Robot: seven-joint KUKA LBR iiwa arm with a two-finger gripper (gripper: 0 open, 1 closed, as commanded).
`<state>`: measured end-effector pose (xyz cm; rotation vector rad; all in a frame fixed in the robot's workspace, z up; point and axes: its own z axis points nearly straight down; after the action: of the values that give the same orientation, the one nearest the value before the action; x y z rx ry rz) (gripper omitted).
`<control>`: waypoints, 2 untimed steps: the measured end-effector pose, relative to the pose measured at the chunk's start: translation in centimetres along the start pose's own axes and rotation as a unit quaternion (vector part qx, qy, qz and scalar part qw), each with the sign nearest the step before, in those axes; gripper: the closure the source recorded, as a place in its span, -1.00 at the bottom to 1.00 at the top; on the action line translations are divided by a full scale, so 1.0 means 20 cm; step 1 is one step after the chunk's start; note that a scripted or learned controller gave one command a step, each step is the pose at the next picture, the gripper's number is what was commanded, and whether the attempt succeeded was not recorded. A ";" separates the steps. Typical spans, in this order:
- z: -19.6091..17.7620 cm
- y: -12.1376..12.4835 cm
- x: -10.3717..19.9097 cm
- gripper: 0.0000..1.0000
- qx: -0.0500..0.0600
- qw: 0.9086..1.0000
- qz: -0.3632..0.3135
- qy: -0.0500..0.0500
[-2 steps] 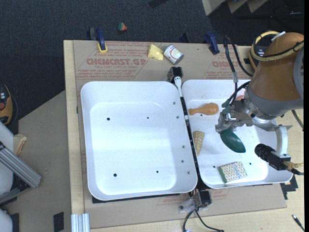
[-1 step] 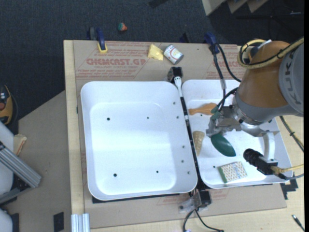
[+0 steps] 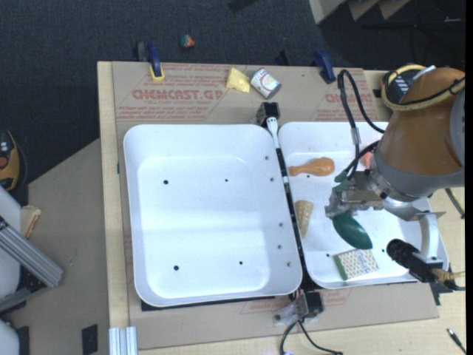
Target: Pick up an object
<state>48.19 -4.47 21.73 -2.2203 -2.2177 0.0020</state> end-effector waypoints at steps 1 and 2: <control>-0.16 0.04 0.31 1.00 -0.004 1.000 -0.004 0.000; -0.20 -0.01 0.42 1.00 -0.003 1.000 -0.002 -0.001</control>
<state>47.92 3.87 25.81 -2.2193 -2.2252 -0.0024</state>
